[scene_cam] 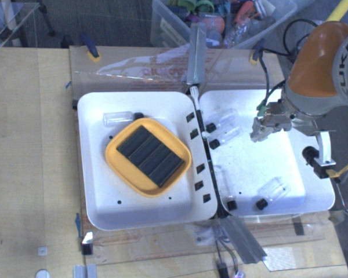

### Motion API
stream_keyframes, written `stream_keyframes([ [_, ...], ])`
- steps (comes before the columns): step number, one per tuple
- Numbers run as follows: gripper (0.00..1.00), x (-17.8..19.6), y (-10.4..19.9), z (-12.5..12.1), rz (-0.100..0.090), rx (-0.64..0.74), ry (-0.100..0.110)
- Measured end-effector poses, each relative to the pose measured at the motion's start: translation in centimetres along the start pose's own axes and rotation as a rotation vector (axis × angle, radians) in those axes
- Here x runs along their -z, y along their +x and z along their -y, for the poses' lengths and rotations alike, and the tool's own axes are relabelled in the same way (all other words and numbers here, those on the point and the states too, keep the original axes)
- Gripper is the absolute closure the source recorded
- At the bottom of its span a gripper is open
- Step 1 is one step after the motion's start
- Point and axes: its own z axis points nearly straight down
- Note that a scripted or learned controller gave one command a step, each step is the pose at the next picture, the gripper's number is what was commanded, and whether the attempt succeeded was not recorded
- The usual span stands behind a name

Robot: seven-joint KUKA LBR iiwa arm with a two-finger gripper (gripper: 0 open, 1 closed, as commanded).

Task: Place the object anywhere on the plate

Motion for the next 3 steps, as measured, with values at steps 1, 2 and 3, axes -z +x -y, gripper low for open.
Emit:
stream_keyframes([
  [1, 1.0, -1.0, 6.4, 2.2, 0.0, 0.285, 0.0],
  [2, 1.0, 0.7, 12.2, 2.5, 0.002, 0.401, -0.005],
  [3, 0.0, 0.7, 12.2, 2.5, 0.002, 0.399, -0.005],
])
